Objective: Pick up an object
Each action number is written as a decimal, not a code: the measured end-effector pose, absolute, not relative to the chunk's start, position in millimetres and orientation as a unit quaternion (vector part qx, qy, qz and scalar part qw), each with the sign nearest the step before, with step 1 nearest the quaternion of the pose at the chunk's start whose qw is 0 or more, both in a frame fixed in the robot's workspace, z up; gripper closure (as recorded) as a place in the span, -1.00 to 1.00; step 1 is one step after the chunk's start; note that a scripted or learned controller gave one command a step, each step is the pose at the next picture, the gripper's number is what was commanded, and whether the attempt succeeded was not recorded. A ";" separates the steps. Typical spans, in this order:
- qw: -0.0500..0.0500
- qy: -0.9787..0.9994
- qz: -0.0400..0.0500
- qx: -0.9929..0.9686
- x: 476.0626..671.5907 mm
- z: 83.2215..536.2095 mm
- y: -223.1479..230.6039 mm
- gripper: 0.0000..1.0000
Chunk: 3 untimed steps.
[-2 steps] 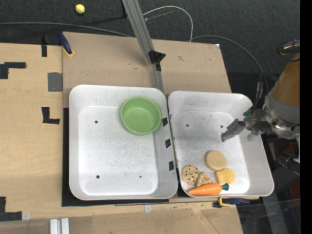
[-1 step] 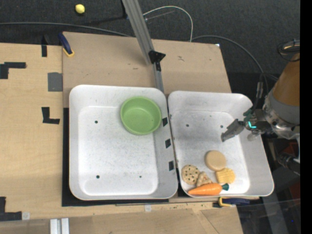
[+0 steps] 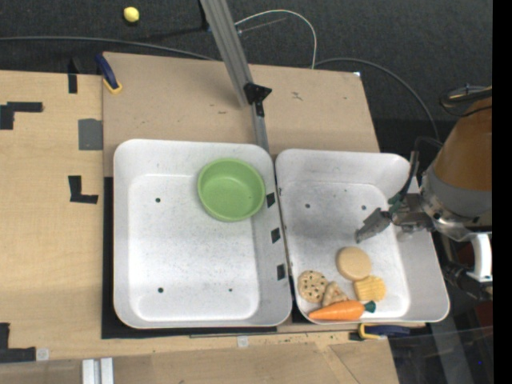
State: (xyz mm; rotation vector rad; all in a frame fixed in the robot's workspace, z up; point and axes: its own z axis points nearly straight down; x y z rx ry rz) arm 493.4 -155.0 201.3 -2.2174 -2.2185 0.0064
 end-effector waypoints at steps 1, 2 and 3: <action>0.003 -0.708 0.002 -0.707 493.8 157.4 -152.2 -1.00; 0.003 -0.707 0.002 -0.707 496.3 111.7 -155.9 -1.00; 0.002 -0.708 0.001 -0.706 497.1 123.9 -155.1 1.00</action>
